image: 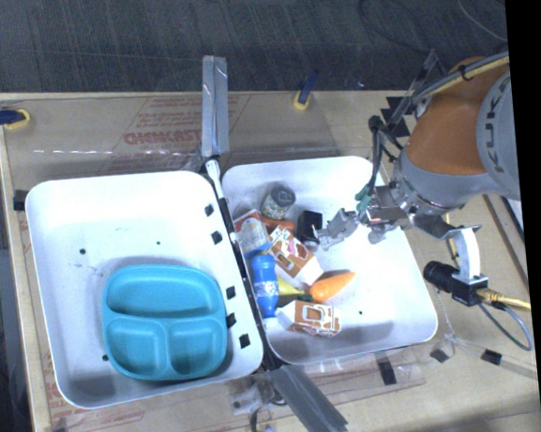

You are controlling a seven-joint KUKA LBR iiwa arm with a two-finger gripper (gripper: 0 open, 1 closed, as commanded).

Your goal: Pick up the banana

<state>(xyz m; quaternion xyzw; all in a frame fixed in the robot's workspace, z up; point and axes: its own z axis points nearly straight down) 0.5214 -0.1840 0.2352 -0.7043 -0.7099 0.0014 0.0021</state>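
Leftmost, on the pale wooden table: a shallow white left bin holding a turquoise three-compartment plastic tray, irrelevant to the pick. Next, a crowded shallow white right bin: blue upright bottle, printed snack cartons, orange carrot-shaped toy. Banana likely the thin yellow sliver wedged between bottle and carrot (mostly buried, hard to confirm). Further right, the grey metal tool hanging above the bin's middle, apparently carrying nothing; fingers apart or together, impossible to tell. Risks: closing on carrot or carton instead, or slipping off so little exposed yellow.
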